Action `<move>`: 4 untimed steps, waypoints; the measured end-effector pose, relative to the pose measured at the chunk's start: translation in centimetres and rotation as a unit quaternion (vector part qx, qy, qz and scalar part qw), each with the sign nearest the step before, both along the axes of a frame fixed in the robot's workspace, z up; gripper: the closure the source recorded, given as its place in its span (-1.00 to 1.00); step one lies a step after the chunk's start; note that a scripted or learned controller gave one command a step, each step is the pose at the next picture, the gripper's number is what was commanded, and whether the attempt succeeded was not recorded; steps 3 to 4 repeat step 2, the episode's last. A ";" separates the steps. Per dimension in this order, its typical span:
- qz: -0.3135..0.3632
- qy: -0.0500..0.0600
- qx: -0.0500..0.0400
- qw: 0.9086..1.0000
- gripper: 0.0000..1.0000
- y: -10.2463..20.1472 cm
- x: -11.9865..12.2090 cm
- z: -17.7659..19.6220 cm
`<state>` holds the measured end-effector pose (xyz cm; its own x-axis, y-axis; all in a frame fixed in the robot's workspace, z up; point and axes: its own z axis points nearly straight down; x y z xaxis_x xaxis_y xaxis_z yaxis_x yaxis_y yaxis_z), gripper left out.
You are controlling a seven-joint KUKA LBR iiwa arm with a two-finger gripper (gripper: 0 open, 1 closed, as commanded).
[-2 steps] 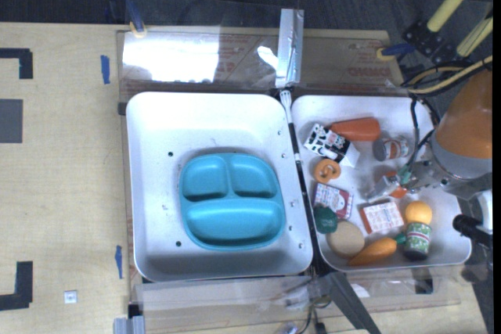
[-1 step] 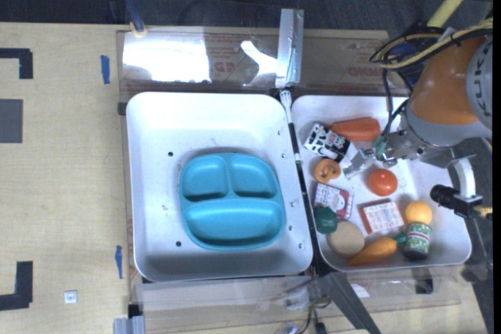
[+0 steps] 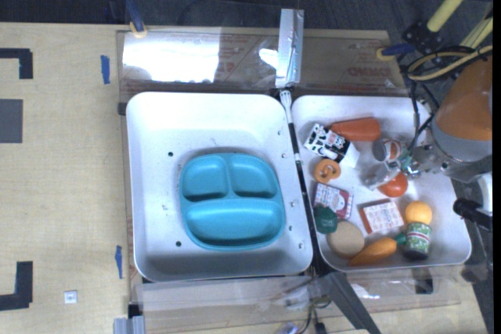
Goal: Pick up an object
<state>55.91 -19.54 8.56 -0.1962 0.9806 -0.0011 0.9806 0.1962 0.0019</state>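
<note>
- We see the grey arm with its orange band (image 3: 470,109) entering at three o'clock, its gripper (image 3: 409,162) low over the right white plastic bin (image 3: 462,246), among the objects at the bin's middle.
- We cannot tell how far apart the fingers stand, nor whether anything sits between them; the wrist hides that spot.
- The likeliest candidate for the pick is the small red-orange rounded piece (image 3: 394,184) just at the gripper's six o'clock, with a grey cylindrical can (image 3: 383,150) at its nine o'clock.
- Risk, as we judge it: the objects lie crowded, so the fingers may come down on two neighbours at once, or push the rounded piece aside so that it rolls off.
- A further risk: the flat red-and-white packet (image 3: 380,216) lies flush on the bin floor and offers little edge to grip.
- Count in the right bin, as far as we can make out: one long orange carrot-like piece (image 3: 356,129), one black-and-white patterned box (image 3: 326,141), one orange ring-shaped piece (image 3: 327,170), two red-and-white packets, one beige egg-shaped piece (image 3: 345,238), one yellow-orange ball (image 3: 419,212), one dark green jar (image 3: 416,238).
- The left white bin (image 3: 149,168) holds one blue three-compartment tray (image 3: 232,198).
- Two bins rest on the tabletop (image 3: 55,168).
</note>
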 end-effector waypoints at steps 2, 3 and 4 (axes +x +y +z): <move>0.018 -0.002 0.002 1.000 1.00 15.5 3.7 13.4; 0.018 -0.002 0.002 1.000 1.00 15.5 3.7 13.4; 0.018 -0.002 0.002 1.000 1.00 15.5 3.7 13.4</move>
